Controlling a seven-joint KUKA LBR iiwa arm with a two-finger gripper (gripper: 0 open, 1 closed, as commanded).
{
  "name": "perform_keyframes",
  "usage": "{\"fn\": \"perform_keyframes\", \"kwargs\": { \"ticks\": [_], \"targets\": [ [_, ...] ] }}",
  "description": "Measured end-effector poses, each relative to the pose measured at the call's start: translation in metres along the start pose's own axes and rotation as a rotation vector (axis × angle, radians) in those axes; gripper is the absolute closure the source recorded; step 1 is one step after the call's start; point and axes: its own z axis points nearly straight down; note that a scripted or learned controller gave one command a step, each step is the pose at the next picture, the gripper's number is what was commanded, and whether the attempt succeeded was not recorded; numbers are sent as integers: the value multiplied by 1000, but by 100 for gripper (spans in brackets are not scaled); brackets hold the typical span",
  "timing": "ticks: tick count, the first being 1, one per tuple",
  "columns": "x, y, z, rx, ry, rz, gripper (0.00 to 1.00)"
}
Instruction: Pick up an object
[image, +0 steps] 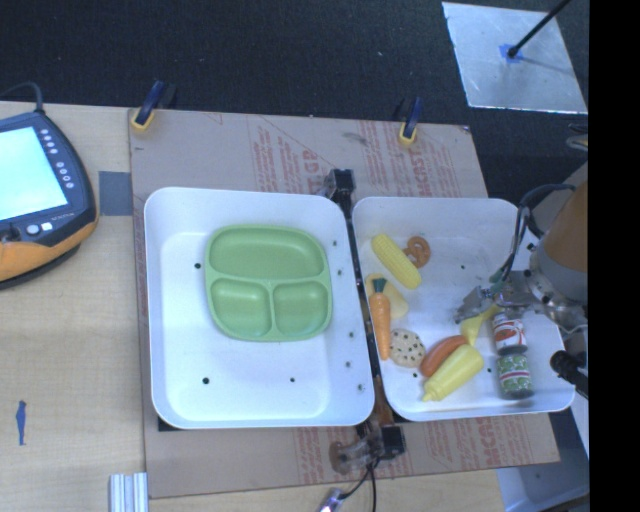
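green tray (268, 281) in left bin (170, 300) | toy food in right bin (450, 225) | jaws (478, 303) over it

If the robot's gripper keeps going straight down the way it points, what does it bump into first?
Probably the white floor of the right bin, or the small yellow toy piece just beside the gripper. Depth is hard to judge from this slanted view.
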Motion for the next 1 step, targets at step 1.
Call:
{"fn": "perform_keyframes", "kwargs": {
  "ticks": [1],
  "targets": [
    [-1, 0, -10, 3, -1, -5, 100]
  ]
}}
